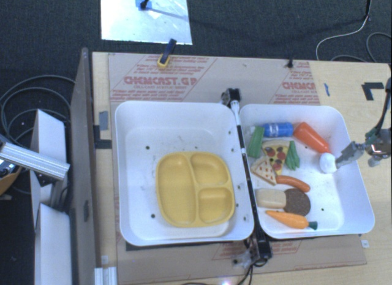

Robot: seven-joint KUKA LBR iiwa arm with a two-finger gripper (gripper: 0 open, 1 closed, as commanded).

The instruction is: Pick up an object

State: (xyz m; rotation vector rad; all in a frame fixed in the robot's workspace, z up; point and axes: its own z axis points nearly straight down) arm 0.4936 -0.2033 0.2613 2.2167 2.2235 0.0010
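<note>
The right bin (358, 198) holds several toy foods. Among them are a blue bottle (275, 129), an orange pepper-like piece (310, 137), two pizza slices (275, 151) and a white ball (327, 162). Lower in the bin lie a sausage (293, 183), a bread piece (271, 198), a brown disc (297, 202) and a carrot (288, 219). My gripper (344, 156) reaches in over the bin's right side, low and tilted. Its tip is just right of the white ball, and I cannot see anything held in it.
The left bin (138, 130) holds a yellow divided plate (195, 188). Green toy vegetables (255, 142) lie by the wall between the bins. A cable runs along that divider (241, 136). Cardboard covers the bench behind the bins.
</note>
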